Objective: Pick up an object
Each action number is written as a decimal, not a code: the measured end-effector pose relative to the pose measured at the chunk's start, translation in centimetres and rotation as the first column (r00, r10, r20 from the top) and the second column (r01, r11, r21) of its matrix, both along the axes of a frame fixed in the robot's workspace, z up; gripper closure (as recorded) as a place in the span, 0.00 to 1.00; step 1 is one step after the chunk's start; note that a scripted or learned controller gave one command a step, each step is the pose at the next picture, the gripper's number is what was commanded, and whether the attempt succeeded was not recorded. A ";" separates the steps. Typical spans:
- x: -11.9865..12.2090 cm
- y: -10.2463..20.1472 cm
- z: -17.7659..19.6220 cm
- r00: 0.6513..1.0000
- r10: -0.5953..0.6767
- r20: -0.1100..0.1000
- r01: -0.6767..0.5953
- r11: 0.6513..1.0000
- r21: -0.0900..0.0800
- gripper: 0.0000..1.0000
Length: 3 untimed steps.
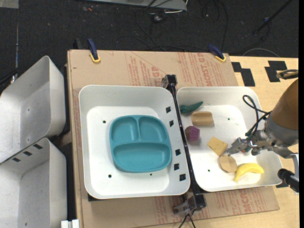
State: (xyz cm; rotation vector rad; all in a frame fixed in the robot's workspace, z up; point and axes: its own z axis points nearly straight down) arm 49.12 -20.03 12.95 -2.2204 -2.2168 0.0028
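On the left, the left bin (90, 127) holds a teal divided plate (140, 144), lying flat near its middle with two small compartments on its far side and one long one on its near side. The black divider (179, 137) between the two bins is the handiest landmark here. The plate sits to its left, close but not touching.

Just right of the divider, in the right bin (223, 93), a dark green curved piece (191, 107) lies at the far end, almost against the divider. A tan block (202, 118) sits right beside it, a little nearer me. A purple lump (192, 134) lies close to the divider, about midway along it.

Further right from the divider come a yellow wedge (218, 146) and, nearer the front, a round tan slice (227, 164). A yellow banana (248, 171) lies beyond that, by the bin's front wall.

The gripper (236, 149) reaches in from the right, low over the bin, its tip between the wedge and the tan slice, just above both. Its fingers are too small and cluttered with cables to judge, so I cannot tell how wide it stands. Nothing shows clearly between them. Behind it the grey wrist and orange band (287, 109) hang over the bin's right edge.
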 end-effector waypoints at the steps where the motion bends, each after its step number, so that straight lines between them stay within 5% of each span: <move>1: 0.1 -0.1 1.3 1.000 0.000 0.005 0.000 1.000 -0.002 1.00; 2: 0.4 -0.6 7.5 1.000 0.004 0.010 -0.004 1.000 -0.005 1.00; 3: 0.5 -0.6 8.9 1.000 0.004 0.007 -0.004 1.000 -0.004 1.00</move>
